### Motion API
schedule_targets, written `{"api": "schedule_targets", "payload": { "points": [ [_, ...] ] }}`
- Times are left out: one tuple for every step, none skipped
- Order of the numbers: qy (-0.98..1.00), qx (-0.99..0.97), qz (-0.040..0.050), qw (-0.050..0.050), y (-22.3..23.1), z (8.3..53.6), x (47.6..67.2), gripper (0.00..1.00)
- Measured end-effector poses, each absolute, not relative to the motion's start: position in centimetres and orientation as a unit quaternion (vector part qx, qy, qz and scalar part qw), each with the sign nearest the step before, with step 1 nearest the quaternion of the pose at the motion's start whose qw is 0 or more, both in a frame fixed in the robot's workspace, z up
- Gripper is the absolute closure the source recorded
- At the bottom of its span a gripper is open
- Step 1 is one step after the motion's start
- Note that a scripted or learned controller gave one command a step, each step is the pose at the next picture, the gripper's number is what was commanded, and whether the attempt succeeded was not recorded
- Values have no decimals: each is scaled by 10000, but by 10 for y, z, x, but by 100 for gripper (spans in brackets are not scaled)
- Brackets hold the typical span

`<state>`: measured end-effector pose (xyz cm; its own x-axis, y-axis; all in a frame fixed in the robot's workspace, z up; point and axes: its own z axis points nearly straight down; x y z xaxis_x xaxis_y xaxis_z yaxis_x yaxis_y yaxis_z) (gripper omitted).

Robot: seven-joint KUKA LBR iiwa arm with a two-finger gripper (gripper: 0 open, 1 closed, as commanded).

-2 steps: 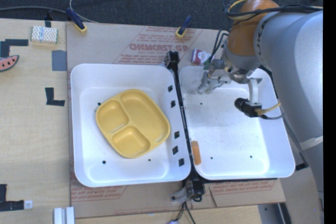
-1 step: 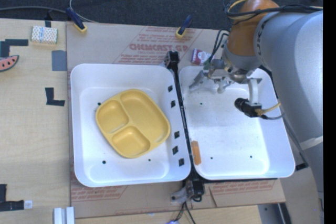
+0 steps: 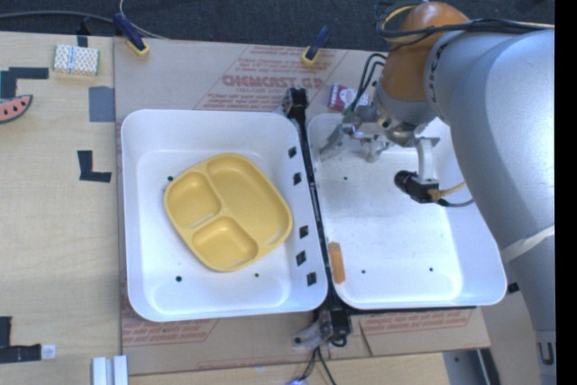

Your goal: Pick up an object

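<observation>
— Since you ask where the piece is: a small orange object lies at the left wall of the right bin.
— And the gripper?
— Over that bin's far end, well apart from it; open or closed, I cannot tell.
— The left bin?
— It holds a yellow divided plate.

A pale yellow divided tray lies in a white left bin; the right bin is white too, speckled with dark dots. The arm is grey with an orange band. Brown cardboard carries red lettering over the light wood table.
</observation>
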<state>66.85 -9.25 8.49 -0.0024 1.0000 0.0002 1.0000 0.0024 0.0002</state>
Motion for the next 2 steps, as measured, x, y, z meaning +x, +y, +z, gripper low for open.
{"api": "schedule_targets", "payload": {
  "points": [
    [7085,7057,4,0,-92,94,669,100],
    [7088,7054,8,-7,-91,104,669,100]
  ]
}}
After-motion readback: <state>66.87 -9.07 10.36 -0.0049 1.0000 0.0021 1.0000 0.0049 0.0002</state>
